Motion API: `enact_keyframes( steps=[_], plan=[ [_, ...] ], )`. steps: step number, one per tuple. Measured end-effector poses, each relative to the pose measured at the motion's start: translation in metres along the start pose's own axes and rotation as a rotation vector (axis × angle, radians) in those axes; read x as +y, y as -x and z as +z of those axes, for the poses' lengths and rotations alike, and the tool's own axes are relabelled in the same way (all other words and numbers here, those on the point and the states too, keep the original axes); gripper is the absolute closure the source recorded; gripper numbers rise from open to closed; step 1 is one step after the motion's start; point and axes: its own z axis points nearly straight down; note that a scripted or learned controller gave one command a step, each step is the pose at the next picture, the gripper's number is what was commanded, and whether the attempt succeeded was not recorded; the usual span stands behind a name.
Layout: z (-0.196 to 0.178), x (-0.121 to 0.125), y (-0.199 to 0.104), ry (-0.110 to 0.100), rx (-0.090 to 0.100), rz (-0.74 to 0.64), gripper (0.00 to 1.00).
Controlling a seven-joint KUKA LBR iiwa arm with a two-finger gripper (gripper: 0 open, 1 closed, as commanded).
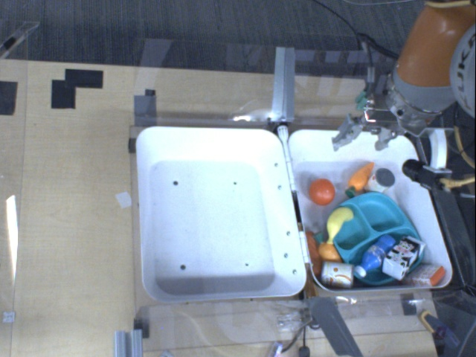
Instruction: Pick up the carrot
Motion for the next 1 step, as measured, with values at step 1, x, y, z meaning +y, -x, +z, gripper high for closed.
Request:
enact_keyframes(
  steps=[1],
  plan=[
    [0.0611, 0.0199, 0.0904, 0.001, -0.002, 0.021, 0.00]
  ],
)
